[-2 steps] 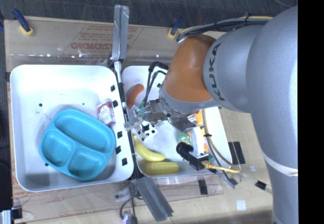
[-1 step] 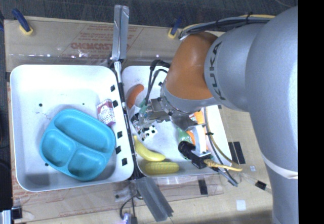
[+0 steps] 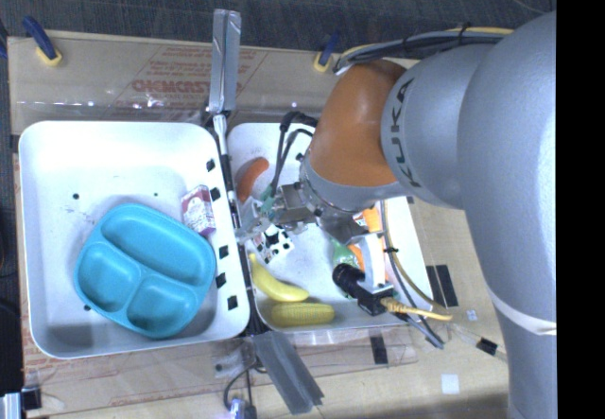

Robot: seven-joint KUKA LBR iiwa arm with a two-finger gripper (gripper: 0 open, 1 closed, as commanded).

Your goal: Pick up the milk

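Reaching in over the right bin (image 3: 402,218), the arm (image 3: 454,124) hangs low, its orange band (image 3: 354,129) covering most of that bin's middle. Claw (image 3: 274,230) sits at the bin's left side, close to the divider; whether it is spread or pressed together cannot be told, wrist and cables crowd it. Milk: a small white carton with black spots (image 3: 274,242), right at the claw tip, touching or just under it; grip not confirmed. Banana (image 3: 276,285) just below the claw, corn (image 3: 302,314) further below, near the bin's front wall. Orange item (image 3: 251,173) above the claw, half hidden. Left bin (image 3: 57,162) beyond the divider, left of the claw: blue tray (image 3: 144,268) with three compartments, small reddish packet (image 3: 198,210) touching the tray's upper right rim. Worktop (image 3: 113,67) brown, clamps at back edge.
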